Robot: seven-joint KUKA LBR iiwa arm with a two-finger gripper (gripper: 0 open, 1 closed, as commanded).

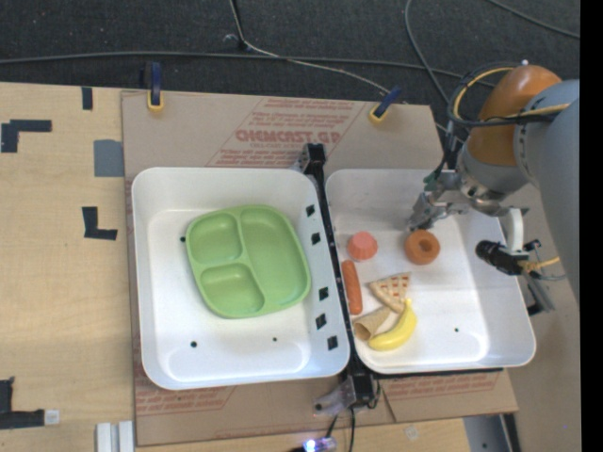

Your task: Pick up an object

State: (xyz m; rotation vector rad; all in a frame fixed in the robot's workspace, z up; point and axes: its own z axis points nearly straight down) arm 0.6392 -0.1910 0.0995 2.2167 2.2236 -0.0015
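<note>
The right bin [471, 342] holds several toy foods: an orange doughnut-like ring [423, 247], a pink round piece [364, 246], an orange carrot stick [351, 286], a pizza slice [392, 290], a yellow banana [398, 330] and a tan piece [370, 325]. My gripper [426, 213] reaches in from the right and hangs just above and behind the orange ring, near the bin's back right. Nothing shows between its fingers.
The left bin [151, 252] carries a green divided plate [247, 259]. A black divider [323, 252] runs between the bins. Cables cross the dark bench at the back. Blue clamps [154, 73] hold the cardboard base.
</note>
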